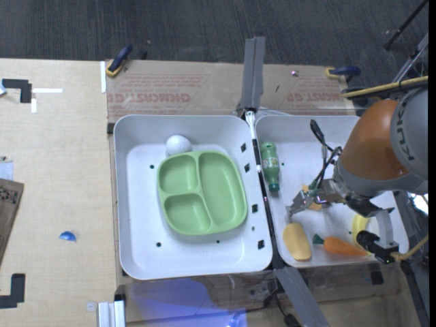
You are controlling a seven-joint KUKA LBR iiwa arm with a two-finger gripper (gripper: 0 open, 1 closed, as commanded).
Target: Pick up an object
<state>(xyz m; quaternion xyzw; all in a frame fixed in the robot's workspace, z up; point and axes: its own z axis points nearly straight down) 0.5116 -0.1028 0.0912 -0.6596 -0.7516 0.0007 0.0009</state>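
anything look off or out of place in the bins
Nothing stands out. The green divided plate lies flat in the left bin with a white ball at its edge. The green bottle, potato and carrot lie loose in the right bin.

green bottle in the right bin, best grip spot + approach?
Take the green bottle across its mid-body, coming straight down. It lies flat, long axis running up the view beside the bins' shared wall, so set the claw fingers across the narrow width; wall-side clearance looks tight.

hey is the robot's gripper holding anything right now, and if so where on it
Cannot be told. The two-finger gripper sits low in the right white bin, above the yellow potato-shaped toy, with nothing visibly between its fingers.
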